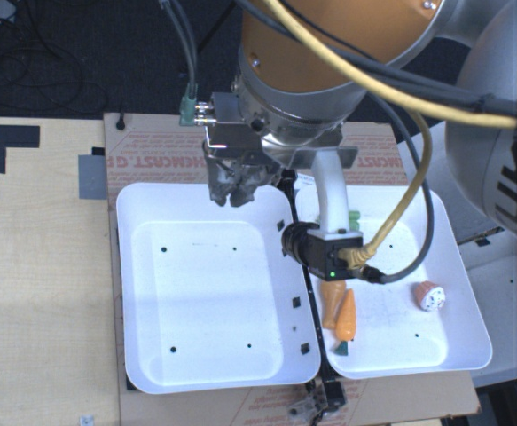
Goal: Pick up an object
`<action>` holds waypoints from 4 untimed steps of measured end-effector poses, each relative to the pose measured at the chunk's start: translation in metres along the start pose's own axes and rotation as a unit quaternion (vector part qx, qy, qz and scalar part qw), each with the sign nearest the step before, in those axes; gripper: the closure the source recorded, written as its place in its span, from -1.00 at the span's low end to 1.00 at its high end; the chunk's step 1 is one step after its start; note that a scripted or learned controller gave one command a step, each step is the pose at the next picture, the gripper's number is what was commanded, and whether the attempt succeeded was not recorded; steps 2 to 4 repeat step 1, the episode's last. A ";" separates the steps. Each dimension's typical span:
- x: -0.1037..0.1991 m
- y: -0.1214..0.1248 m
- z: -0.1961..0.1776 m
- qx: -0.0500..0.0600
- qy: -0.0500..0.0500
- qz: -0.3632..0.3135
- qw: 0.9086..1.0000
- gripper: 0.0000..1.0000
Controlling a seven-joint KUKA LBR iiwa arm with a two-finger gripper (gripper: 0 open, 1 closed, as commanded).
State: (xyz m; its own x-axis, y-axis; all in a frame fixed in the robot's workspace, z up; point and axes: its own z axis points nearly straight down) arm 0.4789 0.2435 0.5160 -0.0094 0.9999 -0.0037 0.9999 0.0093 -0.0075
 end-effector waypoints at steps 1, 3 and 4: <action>0.001 0.000 -0.009 0.002 -0.001 -0.003 1.000 1.00; 0.001 0.000 -0.009 0.002 -0.001 -0.003 1.000 1.00; 0.001 0.000 -0.009 0.002 -0.001 -0.003 1.000 1.00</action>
